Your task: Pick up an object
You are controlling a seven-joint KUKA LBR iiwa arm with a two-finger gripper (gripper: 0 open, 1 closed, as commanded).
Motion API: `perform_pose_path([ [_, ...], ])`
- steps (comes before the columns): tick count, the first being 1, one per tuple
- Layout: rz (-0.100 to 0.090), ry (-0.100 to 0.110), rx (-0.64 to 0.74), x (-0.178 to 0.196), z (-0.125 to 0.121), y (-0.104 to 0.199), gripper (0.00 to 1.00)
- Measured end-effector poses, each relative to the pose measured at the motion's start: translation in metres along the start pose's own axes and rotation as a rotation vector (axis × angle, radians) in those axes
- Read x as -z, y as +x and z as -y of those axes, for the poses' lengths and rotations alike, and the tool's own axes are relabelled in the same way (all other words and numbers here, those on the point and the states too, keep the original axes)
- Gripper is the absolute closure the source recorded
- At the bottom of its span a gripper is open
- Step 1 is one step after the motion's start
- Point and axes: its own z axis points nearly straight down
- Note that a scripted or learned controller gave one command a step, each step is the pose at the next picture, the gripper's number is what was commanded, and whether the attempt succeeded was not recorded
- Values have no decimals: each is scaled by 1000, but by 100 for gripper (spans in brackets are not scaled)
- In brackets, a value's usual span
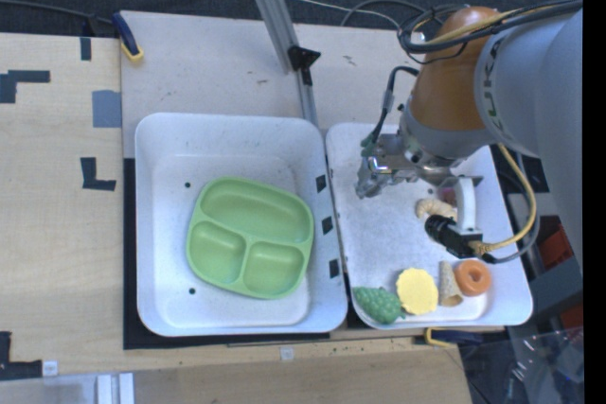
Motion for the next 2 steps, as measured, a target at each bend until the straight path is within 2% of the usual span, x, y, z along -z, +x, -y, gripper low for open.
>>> perform_pose_path([
  [2,0,-3,0,29,-32,94,100],
])
